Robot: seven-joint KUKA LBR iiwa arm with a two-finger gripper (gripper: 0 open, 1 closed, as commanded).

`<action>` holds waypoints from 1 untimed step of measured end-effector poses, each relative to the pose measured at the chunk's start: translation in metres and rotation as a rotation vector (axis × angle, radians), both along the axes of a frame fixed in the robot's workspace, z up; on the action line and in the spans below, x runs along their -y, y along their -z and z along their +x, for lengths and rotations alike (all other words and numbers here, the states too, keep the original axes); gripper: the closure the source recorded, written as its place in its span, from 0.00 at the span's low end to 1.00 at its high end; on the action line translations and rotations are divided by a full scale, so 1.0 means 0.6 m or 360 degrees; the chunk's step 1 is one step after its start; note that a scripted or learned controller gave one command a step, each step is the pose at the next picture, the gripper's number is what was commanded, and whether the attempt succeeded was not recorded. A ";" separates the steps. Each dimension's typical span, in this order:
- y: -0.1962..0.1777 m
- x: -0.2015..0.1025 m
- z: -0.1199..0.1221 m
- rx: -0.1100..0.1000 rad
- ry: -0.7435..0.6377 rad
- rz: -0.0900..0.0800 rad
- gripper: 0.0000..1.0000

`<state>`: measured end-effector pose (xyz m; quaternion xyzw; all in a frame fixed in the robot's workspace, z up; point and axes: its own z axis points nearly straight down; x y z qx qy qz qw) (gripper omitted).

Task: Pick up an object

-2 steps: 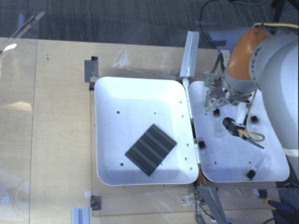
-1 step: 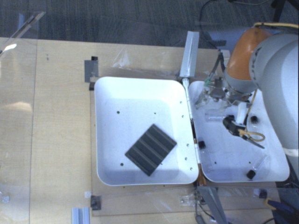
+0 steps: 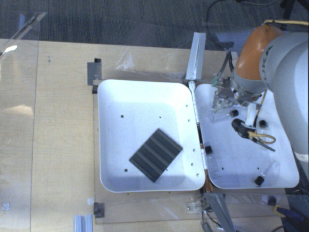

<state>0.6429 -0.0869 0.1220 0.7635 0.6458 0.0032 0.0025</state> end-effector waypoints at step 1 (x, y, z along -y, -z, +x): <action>-0.020 -0.002 0.003 0.0007 -0.0010 -0.0001 1.00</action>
